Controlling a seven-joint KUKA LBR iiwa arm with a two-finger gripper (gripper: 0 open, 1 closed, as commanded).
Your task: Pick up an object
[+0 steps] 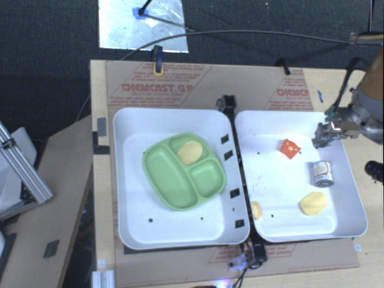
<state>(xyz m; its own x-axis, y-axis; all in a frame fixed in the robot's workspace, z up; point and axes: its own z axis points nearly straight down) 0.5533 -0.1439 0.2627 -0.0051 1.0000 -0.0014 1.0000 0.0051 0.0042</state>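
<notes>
In the right bin [270,233] lie a small red block [290,148], a small can on its side [322,173], a yellow potato-like lump [313,203] and a small yellow piece [256,210] near the bin's left wall. The gripper [324,134] hangs at the bin's right rim, above and to the right of the red block and just above the can. Nothing shows between its fingers. The left bin [135,221] holds a green divided plate [162,173] with a yellow lump [191,152] in its upper compartment.
The arm [366,110] enters from the right over the bench edge. A dark divider with clips [236,179] runs between the bins. A cardboard sheet [180,83] lies under them, and a cable arcs across the back.
</notes>
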